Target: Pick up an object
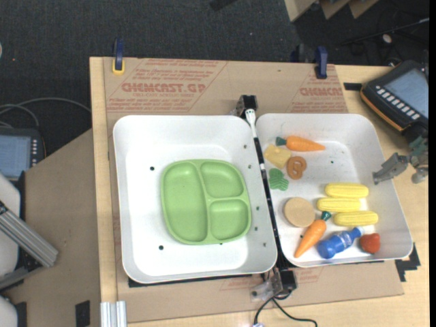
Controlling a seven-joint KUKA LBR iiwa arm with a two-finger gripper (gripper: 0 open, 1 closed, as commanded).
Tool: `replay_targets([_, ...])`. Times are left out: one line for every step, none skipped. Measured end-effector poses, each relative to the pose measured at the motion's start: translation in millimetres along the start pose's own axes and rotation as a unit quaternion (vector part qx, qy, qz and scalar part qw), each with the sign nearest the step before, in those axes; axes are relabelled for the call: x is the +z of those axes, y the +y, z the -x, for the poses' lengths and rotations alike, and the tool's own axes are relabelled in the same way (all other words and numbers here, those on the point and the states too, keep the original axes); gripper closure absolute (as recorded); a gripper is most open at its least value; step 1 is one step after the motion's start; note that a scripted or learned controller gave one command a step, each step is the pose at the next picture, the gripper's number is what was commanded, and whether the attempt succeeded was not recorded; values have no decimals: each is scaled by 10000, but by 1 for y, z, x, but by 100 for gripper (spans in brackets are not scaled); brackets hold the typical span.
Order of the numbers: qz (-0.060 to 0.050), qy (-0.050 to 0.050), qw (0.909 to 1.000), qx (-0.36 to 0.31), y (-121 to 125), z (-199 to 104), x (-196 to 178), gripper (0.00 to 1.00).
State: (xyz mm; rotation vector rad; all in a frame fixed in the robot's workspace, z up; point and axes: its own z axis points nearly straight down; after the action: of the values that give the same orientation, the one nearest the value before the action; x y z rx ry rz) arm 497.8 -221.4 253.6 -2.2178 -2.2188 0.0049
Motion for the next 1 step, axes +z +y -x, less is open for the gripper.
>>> replay_targets([7,-6,10000,-14,64,2,62,0])
